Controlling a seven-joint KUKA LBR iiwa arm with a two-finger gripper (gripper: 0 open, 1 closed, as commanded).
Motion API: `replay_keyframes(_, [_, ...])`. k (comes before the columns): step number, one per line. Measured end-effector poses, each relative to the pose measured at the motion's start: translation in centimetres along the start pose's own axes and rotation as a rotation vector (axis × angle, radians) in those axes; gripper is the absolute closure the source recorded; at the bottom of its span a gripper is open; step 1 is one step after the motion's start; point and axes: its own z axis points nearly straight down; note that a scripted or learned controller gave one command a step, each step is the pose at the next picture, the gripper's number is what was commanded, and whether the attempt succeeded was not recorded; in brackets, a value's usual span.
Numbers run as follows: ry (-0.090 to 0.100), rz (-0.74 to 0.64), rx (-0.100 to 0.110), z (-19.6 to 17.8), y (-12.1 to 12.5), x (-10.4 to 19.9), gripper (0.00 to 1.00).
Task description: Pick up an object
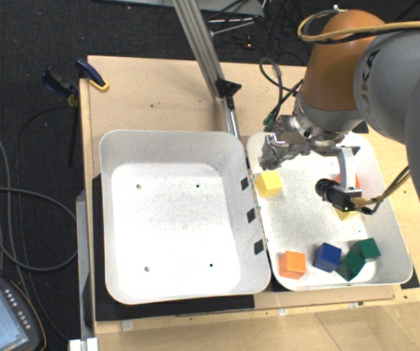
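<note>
Wooden bench (159, 93) on a dark floor strewn with cables, two white bins side by side. The left bin (170, 214) sits bare and speckled. Over in the right bin (385, 232), the gripper (274, 152) hangs low near the upper left corner, just above a yellow block (269, 183) (whether they touch, I cannot tell, nor whether the jaws are open or closed). Along the near edge: an orange block (293, 263), a blue block (327, 257), and two green blocks (359, 258) huddled together.
</note>
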Motion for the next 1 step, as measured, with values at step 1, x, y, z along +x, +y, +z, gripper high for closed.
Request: replay_keyframes(1, [0.0,0.0,0.001,-0.9,0.18,5.56,1.0])
